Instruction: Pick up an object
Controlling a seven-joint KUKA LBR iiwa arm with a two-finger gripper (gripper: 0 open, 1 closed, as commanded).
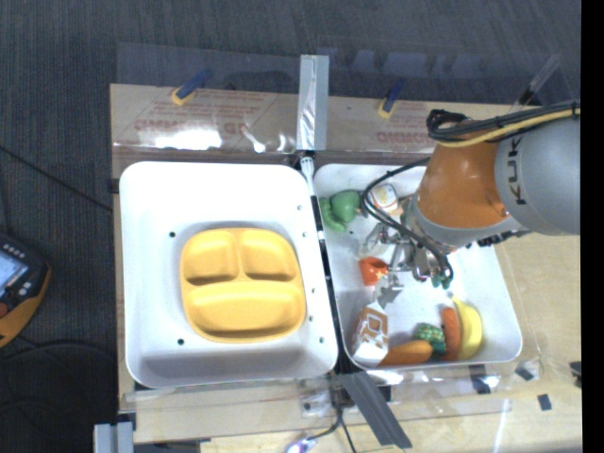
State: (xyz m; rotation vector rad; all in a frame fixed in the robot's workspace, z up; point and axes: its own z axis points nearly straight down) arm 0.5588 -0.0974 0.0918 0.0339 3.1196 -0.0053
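Observation:
My gripper hangs low in the middle of the right bin, under the orange band of the arm. Its metal fingers sit right next to a small orange-red object; I cannot make out whether they touch it. A green object lies at the bin's back left corner. Along the front of the bin lie a white and orange box, a carrot-like orange piece, a small green piece and a yellow banana beside an orange item.
The left bin holds a yellow divided tray. A divider wall runs between the two bins. Dark cables loop over the arm's wrist. A dark device sits on the floor at the far left.

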